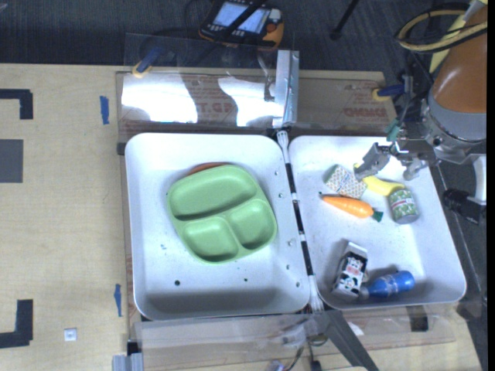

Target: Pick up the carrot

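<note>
Tool point(389, 158) hangs over the far side of the right bin point(441, 284) with its fingers apart and nothing between them, above a banana point(380, 185). The carrot point(349, 205) lies on the bin floor just nearer the camera, untouched. Reaching, gripping and lifting all remain to be done.

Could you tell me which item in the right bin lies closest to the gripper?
The yellow banana, just below the gripper; the carrot and green can lie farther.
</note>
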Robot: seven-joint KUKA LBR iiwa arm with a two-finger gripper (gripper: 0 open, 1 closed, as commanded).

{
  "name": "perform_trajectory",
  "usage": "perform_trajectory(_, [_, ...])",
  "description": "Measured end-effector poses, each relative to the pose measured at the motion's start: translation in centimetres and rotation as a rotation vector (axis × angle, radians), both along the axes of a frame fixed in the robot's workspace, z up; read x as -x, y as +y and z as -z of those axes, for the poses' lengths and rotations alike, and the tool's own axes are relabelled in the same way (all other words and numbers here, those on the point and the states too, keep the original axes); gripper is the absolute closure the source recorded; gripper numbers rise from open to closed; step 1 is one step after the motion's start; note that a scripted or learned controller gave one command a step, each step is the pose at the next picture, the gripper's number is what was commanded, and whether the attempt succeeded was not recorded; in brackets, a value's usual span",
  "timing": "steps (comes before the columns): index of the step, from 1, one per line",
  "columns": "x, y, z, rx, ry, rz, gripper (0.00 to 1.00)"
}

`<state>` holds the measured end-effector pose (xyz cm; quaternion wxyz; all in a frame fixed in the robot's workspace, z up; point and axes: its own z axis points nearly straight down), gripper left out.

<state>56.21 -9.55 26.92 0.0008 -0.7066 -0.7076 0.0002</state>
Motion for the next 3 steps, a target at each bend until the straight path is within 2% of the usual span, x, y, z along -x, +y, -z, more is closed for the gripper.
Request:
perform_trajectory(1, [1.4,-3.5,11.2,0.001,-0.002,-0.05,0.0])
perform_trajectory(2, [-1.7,-4.5,18.3,0.001,-0.007,-0.067,0.0])
perform_trajectory(3, [-1.8,-4.5,17.2,0.0,-0.011,-0.066,1.0])
